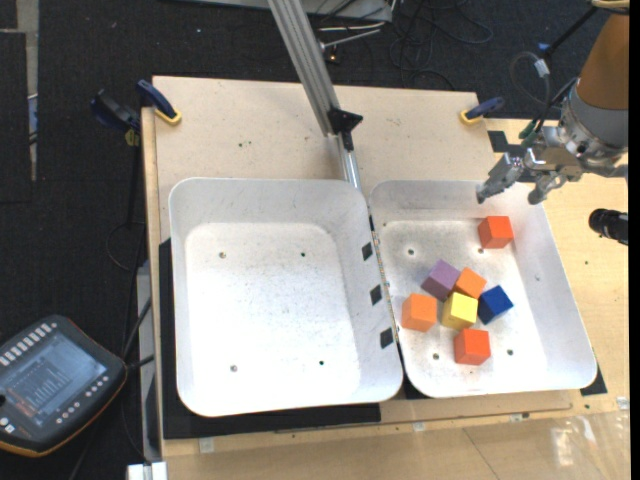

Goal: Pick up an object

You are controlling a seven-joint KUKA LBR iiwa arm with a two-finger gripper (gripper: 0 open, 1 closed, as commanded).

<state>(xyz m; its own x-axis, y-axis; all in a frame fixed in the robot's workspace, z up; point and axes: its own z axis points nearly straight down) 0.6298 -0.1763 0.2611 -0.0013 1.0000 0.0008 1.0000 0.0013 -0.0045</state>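
The right bin (560, 298) holds several small blocks. An orange-red block (495, 231) lies alone near its far right side. A cluster sits lower down: a purple block (439, 280), an orange block (470, 283), a yellow block (461, 310), a blue block (495, 303), an orange block (420, 312) and a red-orange block (472, 346). My gripper (515, 186) hangs above the bin's far right rim, just up and right of the lone orange-red block, with its fingers spread open and nothing between them.
The left bin (200, 268) lies beside the right one. A slanted metal pole (305, 53) crosses the bench from the top. Yellow-and-blue clamps (160, 103) (480, 111) hold the board's far corners. A teach pendant (50, 378) lies at the lower left.
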